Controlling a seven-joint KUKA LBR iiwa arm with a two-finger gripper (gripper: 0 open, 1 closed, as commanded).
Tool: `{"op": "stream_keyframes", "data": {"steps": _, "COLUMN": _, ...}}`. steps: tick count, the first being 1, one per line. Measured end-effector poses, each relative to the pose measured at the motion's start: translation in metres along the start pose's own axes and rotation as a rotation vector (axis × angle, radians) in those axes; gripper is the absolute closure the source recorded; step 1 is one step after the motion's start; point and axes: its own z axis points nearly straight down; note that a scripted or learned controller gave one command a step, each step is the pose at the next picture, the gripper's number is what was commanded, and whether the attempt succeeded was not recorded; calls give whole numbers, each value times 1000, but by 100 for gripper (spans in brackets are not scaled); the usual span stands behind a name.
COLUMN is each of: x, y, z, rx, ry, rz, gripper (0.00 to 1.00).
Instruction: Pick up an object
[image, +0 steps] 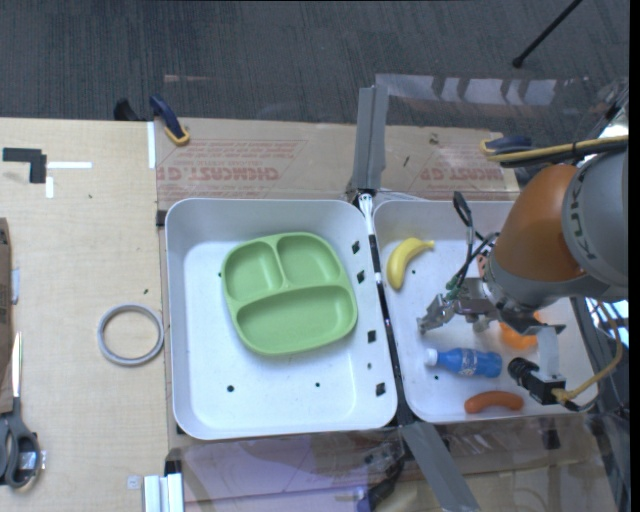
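The right bin (440, 405) holds a yellow banana (405, 258) at its far left, a blue bottle (468, 362) lying on its side, an orange sausage-shaped toy (493, 402) near the front wall, and a small orange piece (520, 338) partly hidden under the arm. My gripper (437, 316) hangs low over the middle of this bin, just above and left of the blue bottle and below the banana. Nothing shows held in it.
A green divided plate (290, 293) lies in the left bin (172, 300). On the bench to the left are a tape ring (130, 333) and scissors (15, 445). A blue clamp (170, 118) sits at the back. Cables and the orange-banded wrist (535, 235) crowd the right bin's right side.
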Motion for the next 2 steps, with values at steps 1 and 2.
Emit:
{"op": "stream_keyframes", "data": {"steps": 1, "x": -17, "y": -54, "z": 0, "rx": 0, "ry": 1, "rz": -1, "gripper": 0}}
{"op": "stream_keyframes", "data": {"steps": 2, "x": -18, "y": -54, "z": -7, "rx": 2, "ry": 2, "rz": 4, "gripper": 100}}
